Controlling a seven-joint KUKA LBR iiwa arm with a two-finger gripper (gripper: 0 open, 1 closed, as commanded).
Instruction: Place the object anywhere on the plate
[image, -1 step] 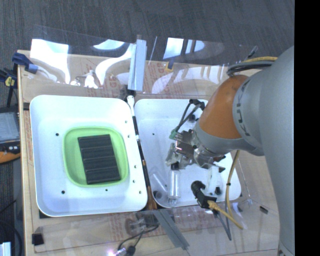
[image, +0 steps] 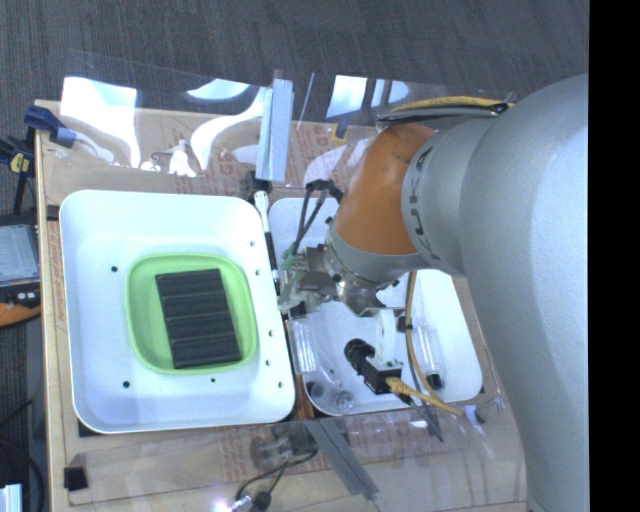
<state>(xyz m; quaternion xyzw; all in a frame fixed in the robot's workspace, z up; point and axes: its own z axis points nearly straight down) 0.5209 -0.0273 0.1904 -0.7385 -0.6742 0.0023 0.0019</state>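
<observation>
A light green square plate (image: 146, 345) lies in the middle of the left white bin (image: 90, 390). A dark grey ridged block (image: 198, 318) rests flat on the plate, roughly centred. My gripper (image: 298, 283) hangs low over the left edge of the right bin (image: 455, 350), close to the wall between the two bins. The orange wrist band (image: 380, 205) and the grey arm cover most of it. The gripper is well to the right of the plate and apart from the block.
The arm's bulk covers much of the right bin. A black fitting (image: 366, 366) and a yellow cable (image: 425, 395) hang over that bin's floor. A metal upright (image: 273, 130) stands behind the bins. Loose hardware lies on the bench's front edge (image: 300, 450).
</observation>
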